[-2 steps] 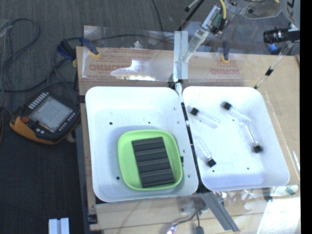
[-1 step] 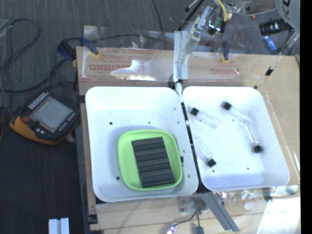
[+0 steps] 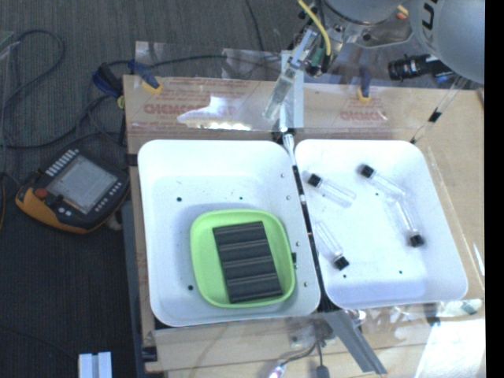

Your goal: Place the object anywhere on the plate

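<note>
Claw (image 3: 293, 77) at upper centre of the frame, above the bins' far edge, pinching one clear vial. Tabletop (image 3: 236, 105): pale board with clear film, standing on dark carpet; a teach pendant (image 3: 75, 189) with cables lies at left. Two white bins: left bin (image 3: 165, 179) holds one green plate (image 3: 203, 235) bearing one dark ribbed block (image 3: 247, 262); right bin (image 3: 378, 286) holds four clear, black-capped vials (image 3: 329, 189).
</note>
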`<move>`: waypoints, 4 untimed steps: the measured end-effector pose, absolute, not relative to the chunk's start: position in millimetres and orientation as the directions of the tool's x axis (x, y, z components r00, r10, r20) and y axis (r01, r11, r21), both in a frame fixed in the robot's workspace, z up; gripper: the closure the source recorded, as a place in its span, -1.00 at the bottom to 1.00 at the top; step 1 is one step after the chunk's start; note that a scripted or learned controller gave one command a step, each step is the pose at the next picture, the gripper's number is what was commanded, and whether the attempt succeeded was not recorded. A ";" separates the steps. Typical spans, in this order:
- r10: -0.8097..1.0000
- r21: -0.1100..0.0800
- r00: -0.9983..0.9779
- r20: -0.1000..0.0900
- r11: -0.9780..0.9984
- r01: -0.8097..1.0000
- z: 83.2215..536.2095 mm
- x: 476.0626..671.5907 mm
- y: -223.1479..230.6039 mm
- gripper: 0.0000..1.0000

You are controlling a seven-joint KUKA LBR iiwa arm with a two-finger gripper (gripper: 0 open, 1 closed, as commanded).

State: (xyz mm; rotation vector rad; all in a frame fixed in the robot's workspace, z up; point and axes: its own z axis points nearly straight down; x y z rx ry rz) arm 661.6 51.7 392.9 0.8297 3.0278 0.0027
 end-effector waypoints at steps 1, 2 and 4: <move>0.368 0.001 -0.930 -0.005 0.930 0.368 426.4 656.7 73.2 -1.00; 0.223 0.000 -0.975 -0.006 0.975 0.223 435.5 661.3 68.4 -1.00; -0.165 -0.001 -0.986 -0.005 0.986 -0.165 435.1 669.3 58.3 -1.00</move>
